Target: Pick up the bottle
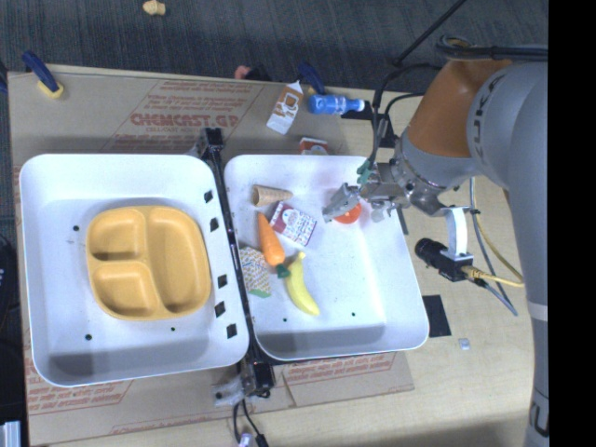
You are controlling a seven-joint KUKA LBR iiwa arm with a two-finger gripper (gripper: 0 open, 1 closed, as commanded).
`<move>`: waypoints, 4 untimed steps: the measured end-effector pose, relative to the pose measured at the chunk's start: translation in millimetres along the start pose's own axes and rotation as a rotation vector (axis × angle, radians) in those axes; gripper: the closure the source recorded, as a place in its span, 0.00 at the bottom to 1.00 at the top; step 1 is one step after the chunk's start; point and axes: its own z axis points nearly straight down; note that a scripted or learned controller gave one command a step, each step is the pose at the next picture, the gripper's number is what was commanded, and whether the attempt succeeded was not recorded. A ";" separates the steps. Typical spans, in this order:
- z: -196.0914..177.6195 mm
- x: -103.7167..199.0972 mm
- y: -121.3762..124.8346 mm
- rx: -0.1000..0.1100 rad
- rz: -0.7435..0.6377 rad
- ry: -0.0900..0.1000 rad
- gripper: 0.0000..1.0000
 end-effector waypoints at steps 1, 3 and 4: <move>-10.2 0.5 0.4 0.002 -0.005 0.001 1.00; 19.3 23.8 -101.9 0.001 -0.120 0.000 1.00; -5.8 -10.2 -102.0 -0.002 -0.237 -0.001 1.00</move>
